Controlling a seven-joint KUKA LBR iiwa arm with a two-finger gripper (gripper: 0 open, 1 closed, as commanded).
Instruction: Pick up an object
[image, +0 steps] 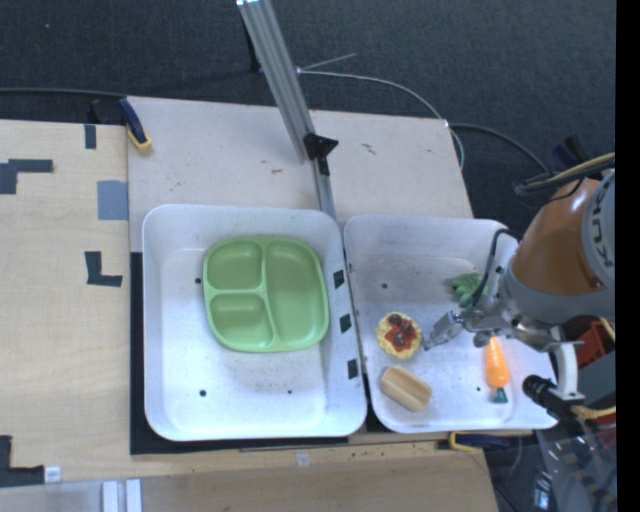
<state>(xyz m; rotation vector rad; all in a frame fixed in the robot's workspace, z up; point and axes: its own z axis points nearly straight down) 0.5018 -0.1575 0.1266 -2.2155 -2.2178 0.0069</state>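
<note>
The claw (443, 331) sits low inside the right bin (420, 240), reaching in from the right with its tips pointed left. Its two metal fingers (436, 337) stand a narrow way apart with nothing between them — no object is gripped.

Just left of the tips lies a small round tart (399, 335), yellow with a dark red centre; it is the nearest candidate and the tips appear aimed at it, so this reads as an approach rather than a completed pick. Below and left of the claw, a tan bread roll (405, 388) rests near the bin's front wall. Just right and slightly below, an orange carrot (496, 367) lies lengthwise, close to the wrist. Directly above and behind the claw, a green leafy item (464, 287) is partly hidden by the arm.

Further left, across the divider, the left bin (170, 400) carries a green sectioned plate (267, 293) — well apart from the claw. Both bins rest on the tabletop (220, 150).
</note>
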